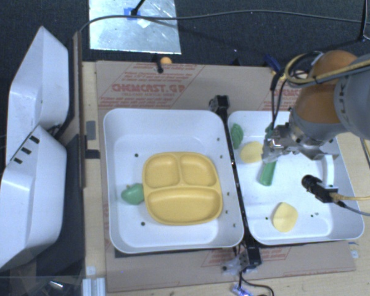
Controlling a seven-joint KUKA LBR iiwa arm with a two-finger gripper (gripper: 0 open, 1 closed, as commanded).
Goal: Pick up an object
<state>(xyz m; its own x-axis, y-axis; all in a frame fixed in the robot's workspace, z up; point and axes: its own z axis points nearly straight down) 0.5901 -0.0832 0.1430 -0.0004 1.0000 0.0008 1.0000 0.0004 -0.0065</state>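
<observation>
Reaching into the right bin [351,230], the gripper [272,155] sits at the top end of a green cylinder [267,172].

Camera view: the grey arm [351,103] comes in from the right, and the cylinder's upper end lies right under the gripper, though I cannot tell whether that end sits between the fingers or whether they are open or closed. A pale yellow piece [251,152] lies just left of the gripper, a green piece [236,134] near the bin's left wall, and a yellow slice [284,217] toward the front. In the left bin [120,227] a yellow divided plate [182,187] rests with a small green object [132,193] touching its left edge.
</observation>
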